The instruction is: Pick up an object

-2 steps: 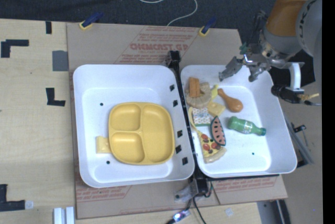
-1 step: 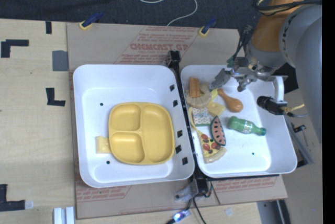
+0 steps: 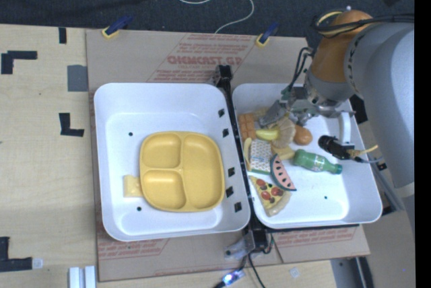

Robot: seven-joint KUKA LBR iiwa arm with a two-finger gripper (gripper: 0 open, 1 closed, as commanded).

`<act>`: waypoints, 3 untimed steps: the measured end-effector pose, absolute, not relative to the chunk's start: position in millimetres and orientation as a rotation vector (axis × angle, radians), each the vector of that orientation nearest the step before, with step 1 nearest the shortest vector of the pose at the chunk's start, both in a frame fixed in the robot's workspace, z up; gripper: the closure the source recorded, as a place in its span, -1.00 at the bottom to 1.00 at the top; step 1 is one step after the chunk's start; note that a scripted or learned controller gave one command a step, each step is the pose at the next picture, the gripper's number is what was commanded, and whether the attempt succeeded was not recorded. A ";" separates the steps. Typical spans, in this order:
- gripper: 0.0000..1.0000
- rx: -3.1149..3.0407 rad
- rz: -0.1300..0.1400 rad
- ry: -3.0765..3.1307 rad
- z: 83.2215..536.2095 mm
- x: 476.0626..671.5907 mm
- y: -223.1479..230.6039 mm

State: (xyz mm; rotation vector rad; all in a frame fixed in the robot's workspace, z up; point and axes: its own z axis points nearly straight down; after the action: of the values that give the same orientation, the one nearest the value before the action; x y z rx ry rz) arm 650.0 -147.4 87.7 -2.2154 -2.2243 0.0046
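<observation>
Desk (image 3: pixel 40 165), tan board surface with black tape marks, bearing two shallow white bins side by side. Left bin (image 3: pixel 111 112): one yellow divided plate (image 3: pixel 182 170), three compartments, lying flat near the middle; a small pale yellow block (image 3: pixel 130 186) touching its left edge. Right bin (image 3: pixel 350 202): a cluster of toy foods along the left half, comprising a waffle-patterned piece (image 3: pixel 248 123) at the upper left, a yellow banana-like piece (image 3: pixel 267 134), a checked cracker-like piece (image 3: pixel 260 156), a watermelon slice (image 3: pixel 283 173), a pizza slice (image 3: pixel 269 194) nearest the front wall, a small orange-brown ball (image 3: pixel 303 136), and a green bottle (image 3: pixel 318 161) lying on its side to the right of the cluster. Arm (image 3: pixel 387 91), grey with orange band, entering from the right. Pincer (image 3: pixel 288 112) low over the upper part of the cluster, just above the banana-like piece; whether it is wide, narrow or holding anything cannot be told.
</observation>
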 end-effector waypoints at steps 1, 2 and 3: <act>1.00 -2.216 0.002 -2.226 100.6 650.9 -146.7; 1.00 -2.221 -0.002 -2.224 142.5 650.9 -146.4; 1.00 -2.221 -0.002 -2.223 193.8 641.2 -145.1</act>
State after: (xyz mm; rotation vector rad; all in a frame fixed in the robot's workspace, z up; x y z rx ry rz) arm 641.2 -145.1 193.8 -2.2215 -2.2231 -0.0020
